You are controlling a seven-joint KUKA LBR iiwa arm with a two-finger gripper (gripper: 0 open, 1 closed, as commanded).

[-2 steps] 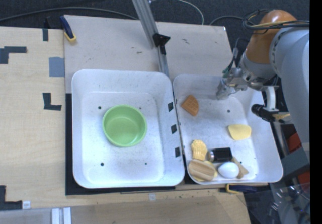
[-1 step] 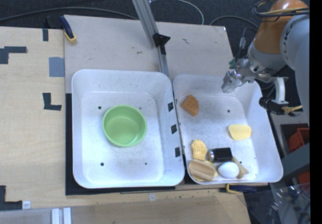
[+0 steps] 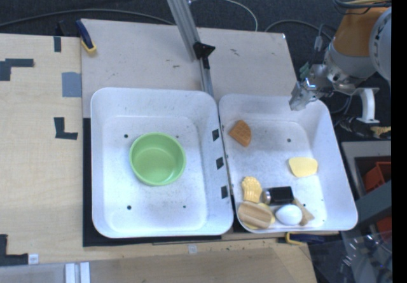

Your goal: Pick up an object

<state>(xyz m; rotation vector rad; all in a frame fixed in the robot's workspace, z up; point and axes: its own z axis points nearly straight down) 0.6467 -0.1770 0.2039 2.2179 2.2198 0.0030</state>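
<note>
Objects for picking lie in the right bin (image 3: pixel 331 148), most of them crowded into its near corner. A white egg-shaped thing (image 3: pixel 289 215) sits against the front wall, touching a round tan wooden piece (image 3: pixel 255 215) on its left and a black block (image 3: pixel 280 195) just behind it. A small yellow ridged item, like a corn cob (image 3: pixel 252 189), stands just beside the black block, on its left. A pale yellow wedge (image 3: pixel 303 166) lies apart from this cluster, nearer the bin's right wall. An orange-brown lump (image 3: pixel 240 133) rests alone toward the far left of the same bin, near the divider between the bins.

The gripper (image 3: pixel 299 101) hangs over the far right corner of the right bin, well apart from every object, with nothing between its fingers; whether they are spread or pressed together I cannot tell, since they show as one grey tip. The arm (image 3: pixel 359 34) reaches in from the right, its orange band visible above the wrist.

The left bin (image 3: pixel 108 116) holds a green bowl (image 3: pixel 158 158), upright, left of its middle. A grey metal pole (image 3: pixel 181 5) slants over the bench (image 3: pixel 140 53) from the far side and ends between the bins. A blue and yellow clamp (image 3: pixel 86 37) grips the bench's far left corner. No readable writing or labels show on anything.
</note>
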